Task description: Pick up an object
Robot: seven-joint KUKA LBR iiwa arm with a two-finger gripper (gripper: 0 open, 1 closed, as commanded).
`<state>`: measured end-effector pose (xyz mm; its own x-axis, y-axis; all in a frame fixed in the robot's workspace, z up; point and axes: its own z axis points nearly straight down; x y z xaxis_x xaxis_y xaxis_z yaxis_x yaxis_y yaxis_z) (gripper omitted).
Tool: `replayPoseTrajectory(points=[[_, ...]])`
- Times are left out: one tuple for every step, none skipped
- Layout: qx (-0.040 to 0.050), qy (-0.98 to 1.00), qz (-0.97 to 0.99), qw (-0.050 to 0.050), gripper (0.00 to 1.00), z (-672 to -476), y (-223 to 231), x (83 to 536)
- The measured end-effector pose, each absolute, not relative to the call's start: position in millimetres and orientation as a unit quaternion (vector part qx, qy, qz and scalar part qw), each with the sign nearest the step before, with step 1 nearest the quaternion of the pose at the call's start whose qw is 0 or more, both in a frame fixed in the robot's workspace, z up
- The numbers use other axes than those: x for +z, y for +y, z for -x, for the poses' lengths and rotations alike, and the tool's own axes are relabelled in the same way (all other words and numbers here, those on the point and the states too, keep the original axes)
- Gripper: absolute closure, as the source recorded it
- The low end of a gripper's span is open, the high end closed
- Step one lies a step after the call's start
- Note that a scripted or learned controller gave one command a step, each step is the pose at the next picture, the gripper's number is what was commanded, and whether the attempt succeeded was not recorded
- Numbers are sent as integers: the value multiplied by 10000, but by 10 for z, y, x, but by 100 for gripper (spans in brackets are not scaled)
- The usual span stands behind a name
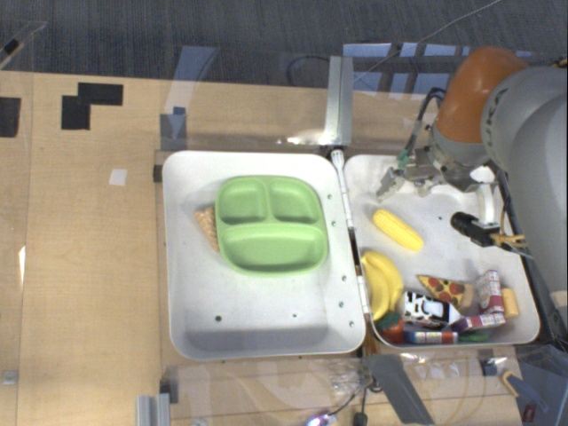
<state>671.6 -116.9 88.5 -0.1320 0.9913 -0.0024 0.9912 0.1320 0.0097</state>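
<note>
Item: corn [397, 229], right bin [525, 327], near its far edge.
We judge it light, stiff, slick; grip across its middle. Hand [401, 174] hovers nearby; its opening we cannot tell.

The gripper [397, 177] hangs over the right bin [362, 174] above a corn cob [397, 229], while a green divided plate [270, 224] fills the left bin [191, 300].

A grey robot arm [532, 122] reaches in from the right edge of the view, its orange band [475, 91] sitting above the wrist. The wrist angles down and to the left. At its tip the pincer [401, 177] hangs low (finger spacing too small and blurred to judge), carrying nothing visible.
</note>
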Motion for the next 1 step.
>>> replayPoseTrajectory(points=[[26,6684,-7438,25,0,-6708,-985,1160]])
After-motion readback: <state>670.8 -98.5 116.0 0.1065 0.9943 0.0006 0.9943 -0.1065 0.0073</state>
